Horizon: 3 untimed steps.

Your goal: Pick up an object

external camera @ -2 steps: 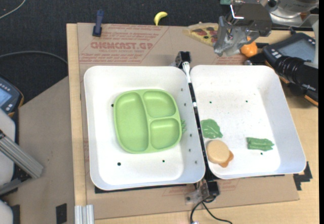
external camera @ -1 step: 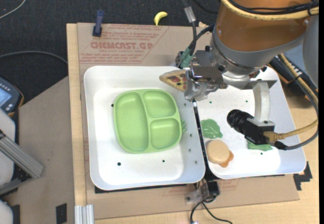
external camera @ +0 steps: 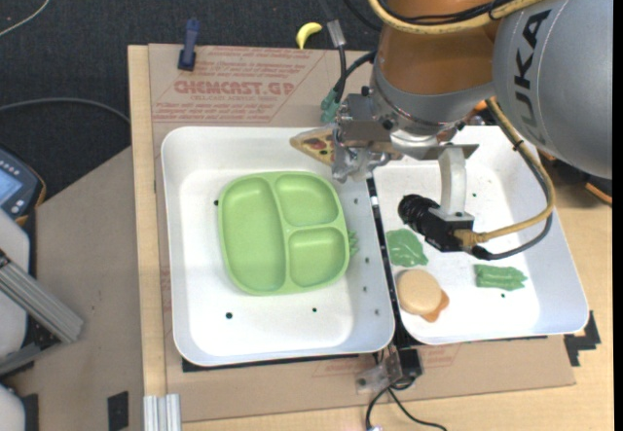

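**Pizza slice (external camera: pixel 313 141) at the top edge of the left bin, grasp not yet seen**

The arm (external camera: pixel 458 20), smooth grey and orange metal, fills the upper right of the frame. Its gripper (external camera: pixel 352 159) is low over the wall between the two bins, just right of the slice. I cannot tell if it is open or closed. I judge this as the approach step; next it must close on the thin, flat wedge, which gives little to hold.

The left bin (external camera: pixel 195 225) is shallow white plastic. The green tray (external camera: pixel 282 234) in it is glossy, with three compartments. Lower right lie a round tan bun (external camera: pixel 422 295) and two green leaf pieces (external camera: pixel 406 246).
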{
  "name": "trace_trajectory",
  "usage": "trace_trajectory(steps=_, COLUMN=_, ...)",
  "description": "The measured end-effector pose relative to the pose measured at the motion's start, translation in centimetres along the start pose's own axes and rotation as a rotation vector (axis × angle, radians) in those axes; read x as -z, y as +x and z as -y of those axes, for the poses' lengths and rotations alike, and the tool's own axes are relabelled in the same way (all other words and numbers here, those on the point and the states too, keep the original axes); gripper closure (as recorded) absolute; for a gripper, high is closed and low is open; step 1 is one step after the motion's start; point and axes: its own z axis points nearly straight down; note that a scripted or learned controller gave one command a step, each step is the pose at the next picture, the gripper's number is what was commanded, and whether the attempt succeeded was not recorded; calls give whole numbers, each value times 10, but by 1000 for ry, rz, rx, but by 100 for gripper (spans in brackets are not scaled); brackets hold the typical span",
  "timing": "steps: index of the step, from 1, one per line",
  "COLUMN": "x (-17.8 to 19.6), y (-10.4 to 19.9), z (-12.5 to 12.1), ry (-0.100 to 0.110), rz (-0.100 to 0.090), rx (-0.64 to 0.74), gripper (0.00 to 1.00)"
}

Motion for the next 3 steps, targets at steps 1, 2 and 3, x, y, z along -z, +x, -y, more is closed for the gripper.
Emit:
trace_trajectory(steps=1, x=-63, y=22, z=3, ry=4, rz=0, rx=4, gripper=100)
trace_trajectory(steps=2, x=169, y=-19, z=40, ry=-22, rz=-6, rx=2, gripper=100)
trace_trajectory(steps=3, x=209, y=33, z=49, ry=-9, rz=-4, rx=6, gripper=100)
